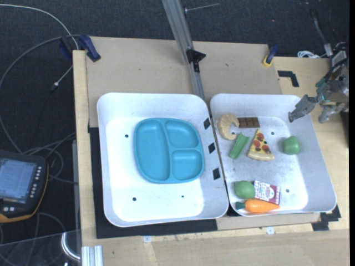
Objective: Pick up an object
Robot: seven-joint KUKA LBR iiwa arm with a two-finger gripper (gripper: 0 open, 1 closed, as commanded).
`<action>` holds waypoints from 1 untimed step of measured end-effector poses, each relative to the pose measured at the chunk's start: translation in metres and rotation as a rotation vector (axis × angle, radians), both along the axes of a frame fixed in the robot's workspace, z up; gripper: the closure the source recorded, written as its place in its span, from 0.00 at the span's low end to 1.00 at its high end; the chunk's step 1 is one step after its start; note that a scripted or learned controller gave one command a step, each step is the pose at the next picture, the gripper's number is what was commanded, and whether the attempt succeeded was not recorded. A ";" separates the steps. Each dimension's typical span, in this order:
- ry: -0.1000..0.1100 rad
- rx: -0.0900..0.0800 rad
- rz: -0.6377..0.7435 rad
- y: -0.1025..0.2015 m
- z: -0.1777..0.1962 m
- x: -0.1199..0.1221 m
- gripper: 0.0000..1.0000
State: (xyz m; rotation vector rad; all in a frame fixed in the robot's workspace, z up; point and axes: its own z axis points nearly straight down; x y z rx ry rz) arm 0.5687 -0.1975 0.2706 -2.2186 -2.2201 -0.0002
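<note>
My gripper [312, 111] hangs at the right bin's far right rim, its two grey fingers spread open with nothing between them. In the right bin [310, 165] lie a green ball [291, 145], a pizza slice [260, 146], a green pepper piece [239, 146], a chocolate bar [248, 123] and a pale bagel piece [226, 126]. Near the front edge sit a green apple [243, 189], a small pink carton [265, 191] and an orange carrot [260, 206]. The green ball is the closest item, a little below and left of the fingers.
The left bin [111, 165] holds a blue divided plate [168, 149]. A metal pole [180, 26] slants across the bench from the top. A pendant [19, 184] and cables lie off the bench at left.
</note>
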 end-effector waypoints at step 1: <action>0.000 0.000 0.000 0.000 0.000 0.000 0.00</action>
